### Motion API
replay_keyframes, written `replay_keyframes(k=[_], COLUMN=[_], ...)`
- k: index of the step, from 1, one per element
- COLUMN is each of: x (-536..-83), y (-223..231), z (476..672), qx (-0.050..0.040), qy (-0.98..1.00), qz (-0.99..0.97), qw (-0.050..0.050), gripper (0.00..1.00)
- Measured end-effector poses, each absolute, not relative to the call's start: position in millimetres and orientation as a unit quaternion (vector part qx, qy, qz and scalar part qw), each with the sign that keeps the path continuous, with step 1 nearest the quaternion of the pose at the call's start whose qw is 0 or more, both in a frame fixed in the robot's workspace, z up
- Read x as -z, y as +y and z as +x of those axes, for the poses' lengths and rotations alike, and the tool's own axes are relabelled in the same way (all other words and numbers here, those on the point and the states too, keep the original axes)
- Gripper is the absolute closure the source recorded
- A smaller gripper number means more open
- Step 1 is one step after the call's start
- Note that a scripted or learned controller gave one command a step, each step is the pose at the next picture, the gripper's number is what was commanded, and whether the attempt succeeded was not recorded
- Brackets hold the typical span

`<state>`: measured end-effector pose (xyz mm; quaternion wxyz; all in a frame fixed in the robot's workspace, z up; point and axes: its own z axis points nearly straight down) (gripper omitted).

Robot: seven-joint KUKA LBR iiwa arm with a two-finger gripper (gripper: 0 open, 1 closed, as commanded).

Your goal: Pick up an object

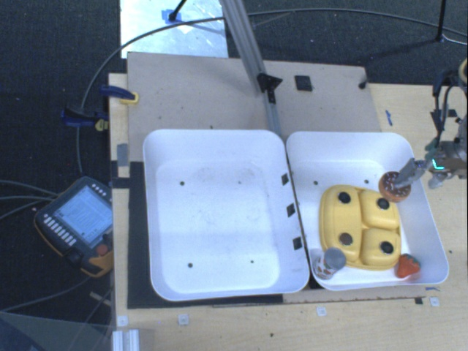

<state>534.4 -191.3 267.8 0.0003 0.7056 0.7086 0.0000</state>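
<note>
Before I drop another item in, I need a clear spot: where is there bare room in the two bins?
The left bin floor is bare wall to wall. In the right bin, only the back-left patch behind the yellow tray is free. Its front is crowded: cup, red toy, and donut beside the hand.

Both bins (219,284) look smooth, matt white plastic — the yellow tray (362,229) glossier.

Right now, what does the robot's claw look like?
The claw is grey metal, thin and long like a finger. Behind it sits a chunky grey wrist block with a small teal light glowing on it. Dark cables loop above the block. The picture is too small to show markings.
</note>
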Motion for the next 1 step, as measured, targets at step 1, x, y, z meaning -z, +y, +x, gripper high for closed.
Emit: replay_keyframes(k=[1], x=[-268.3], y=[-191.3], z=[534.8], qx=[-0.0003], qy=[0.709], qz=[0.706], qw=[0.001], gripper=[0.00])
